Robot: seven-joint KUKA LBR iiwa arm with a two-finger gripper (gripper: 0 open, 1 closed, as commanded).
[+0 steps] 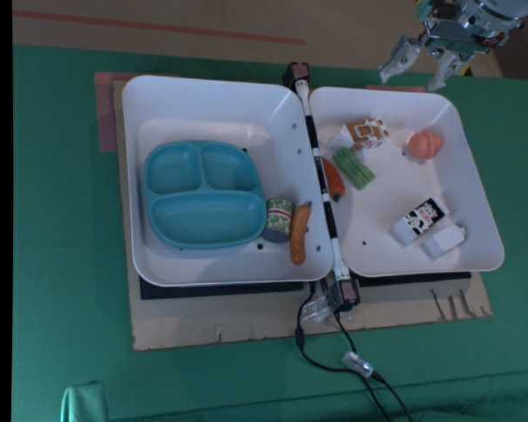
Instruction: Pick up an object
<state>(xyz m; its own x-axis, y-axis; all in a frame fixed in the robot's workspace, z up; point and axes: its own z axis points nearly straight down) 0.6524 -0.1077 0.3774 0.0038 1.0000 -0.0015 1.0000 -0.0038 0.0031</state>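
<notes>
Objects to pick: several small things lie loose in the right bin (475, 236), none lifted yet.
Peach-coloured ball (423, 144): rests near the far right corner of that bin, apart from its neighbours, and nearest the claw.
Little house-shaped box (367, 131): sits just left of the ball, toward the far edge, with a green ridged block (354, 167) right below it.
Orange pepper (333, 179): lies beside the green block, close to the divider between the bins.
Cow-patterned carton (419, 221): lies on its side near the front right, touching or nearly touching a plain white block (443, 240).
Claw (419, 64): hangs above the far edge of the right bin, fingers spread apart and gripping nothing.
Left bin (158, 104): holds a blue divided plate (202, 194), a small can (279, 219) and an orange sausage (299, 233) at the plate's right.
Step in hand: choosing a target and coming down on it.
Doing it well: the ball looks the easiest choice, being close and standing alone; centre the spread fingers over it, descend straight, and close gently so the round shape does not squirt sideways. The carton and white block are crowded together and likely harder to straddle.
</notes>
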